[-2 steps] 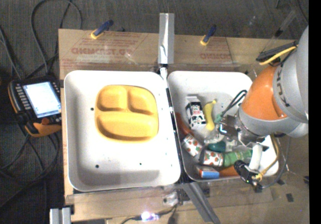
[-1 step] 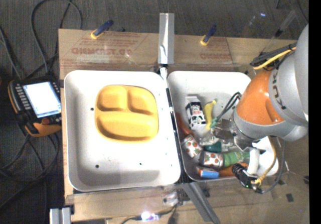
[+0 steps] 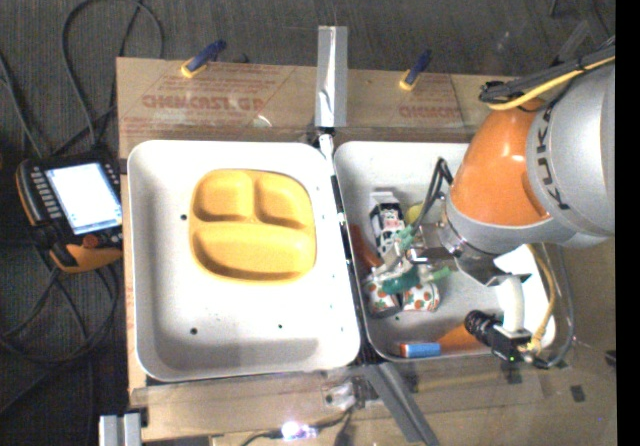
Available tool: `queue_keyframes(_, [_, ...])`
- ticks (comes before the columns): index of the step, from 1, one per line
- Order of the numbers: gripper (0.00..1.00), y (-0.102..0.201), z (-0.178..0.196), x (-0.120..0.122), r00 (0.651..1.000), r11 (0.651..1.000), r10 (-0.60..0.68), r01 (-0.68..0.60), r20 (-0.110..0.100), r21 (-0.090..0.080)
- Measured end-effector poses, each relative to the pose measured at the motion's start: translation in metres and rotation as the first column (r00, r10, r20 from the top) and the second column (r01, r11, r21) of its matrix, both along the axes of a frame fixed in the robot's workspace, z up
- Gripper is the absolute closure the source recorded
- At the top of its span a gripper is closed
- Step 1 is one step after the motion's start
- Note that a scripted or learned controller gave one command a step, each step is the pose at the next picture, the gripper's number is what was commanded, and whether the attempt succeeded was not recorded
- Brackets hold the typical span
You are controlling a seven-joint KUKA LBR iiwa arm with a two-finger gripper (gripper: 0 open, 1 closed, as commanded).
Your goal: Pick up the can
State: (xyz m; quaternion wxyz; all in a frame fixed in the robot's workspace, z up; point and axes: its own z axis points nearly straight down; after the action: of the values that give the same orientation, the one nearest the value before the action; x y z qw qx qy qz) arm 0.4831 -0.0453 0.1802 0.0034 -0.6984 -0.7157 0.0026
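- Looming nearest the lens at the right of the frame, the grey arm (image 3: 590,149) with its orange band (image 3: 500,184) reaches into the right bin (image 3: 455,152) and covers much of that bin's right half.
- Its gripper (image 3: 408,259) sits low over a clutter of small items at the bin's centre; whether it is spread or closed cannot be told.
- No can is identifiable in the pile; a patterned red-and-white packet (image 3: 420,299) and a green piece (image 3: 398,279) lie just beside the gripper.
- Lower down, an orange-and-blue marker (image 3: 420,347) rests near the bin's bottom wall.
- Left bin (image 3: 160,334) holds a yellow divided tray (image 3: 253,224).
- A handheld screen device (image 3: 75,199) lies on the floor at the far left.
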Motion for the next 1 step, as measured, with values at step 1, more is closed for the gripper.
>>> queue_keyframes(1, [1.0, 0.0074, 0.0, -0.0001, 1.0, 1.0, 0.018, -0.018, 0.0, -0.001])
